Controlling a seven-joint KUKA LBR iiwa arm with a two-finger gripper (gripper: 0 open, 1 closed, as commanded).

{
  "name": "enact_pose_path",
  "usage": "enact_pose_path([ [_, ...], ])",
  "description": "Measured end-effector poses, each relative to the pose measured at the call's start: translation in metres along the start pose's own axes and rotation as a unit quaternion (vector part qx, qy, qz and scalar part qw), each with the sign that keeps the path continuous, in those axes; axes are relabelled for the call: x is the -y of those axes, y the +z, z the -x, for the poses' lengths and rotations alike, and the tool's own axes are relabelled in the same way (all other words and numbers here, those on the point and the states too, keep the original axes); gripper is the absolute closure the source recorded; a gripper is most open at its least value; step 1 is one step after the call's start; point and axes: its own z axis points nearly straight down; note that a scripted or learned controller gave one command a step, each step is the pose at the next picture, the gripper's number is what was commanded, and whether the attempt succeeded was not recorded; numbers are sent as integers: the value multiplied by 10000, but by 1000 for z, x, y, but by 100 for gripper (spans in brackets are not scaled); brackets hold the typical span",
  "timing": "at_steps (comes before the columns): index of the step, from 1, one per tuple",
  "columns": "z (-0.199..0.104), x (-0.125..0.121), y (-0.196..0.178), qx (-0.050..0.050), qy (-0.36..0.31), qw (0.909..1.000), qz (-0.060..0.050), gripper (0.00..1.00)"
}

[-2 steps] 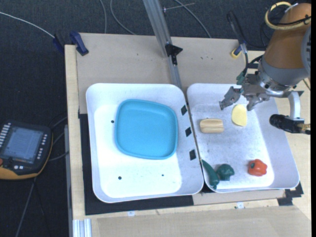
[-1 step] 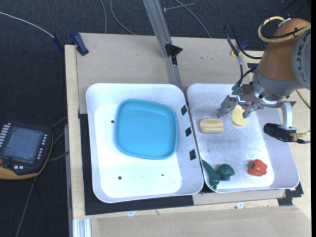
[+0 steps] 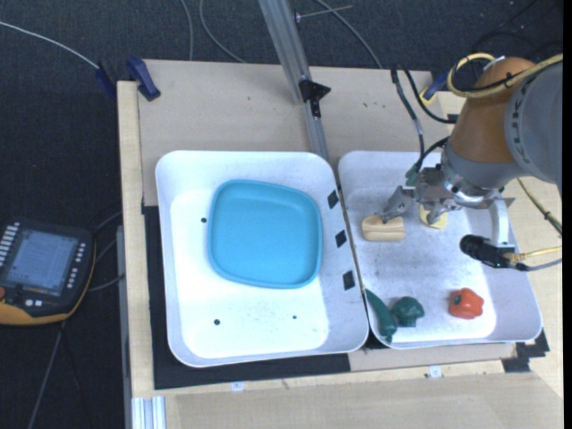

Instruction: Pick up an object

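Note:
In the right bin (image 3: pixel 500 329) lie a tan, bread-like piece (image 3: pixel 382 230), a small yellow object (image 3: pixel 436 221), a green object (image 3: pixel 399 311) near the front edge and a red, tomato-like object (image 3: pixel 465 303) at the front right. My gripper (image 3: pixel 414 211) hangs over the back of this bin, open with its fingers spread. One fingertip (image 3: pixel 393 209) is just above the tan piece, while the other is at the yellow object. Nothing sits between the fingers.
The left bin (image 3: pixel 179 266) holds a light blue square plate (image 3: pixel 265 232). A metal pole (image 3: pixel 286 34) slants in from the top to the gap between the bins. Cables and a black connector (image 3: pixel 483 250) trail from the wrist over the right bin's right side.

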Motion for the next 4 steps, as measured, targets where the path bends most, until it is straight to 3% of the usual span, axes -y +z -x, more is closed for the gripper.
enact_pose_path([
  [1,0,-2,-14,1,-1,10000,32,100],
  [2,6,-7,-74,8,1,10000,52,100],
  [3,6,-7,-105,4,-1,10000,39,100],
  [4,-40,-18,-99,-3,-20,10000,24,100],
])
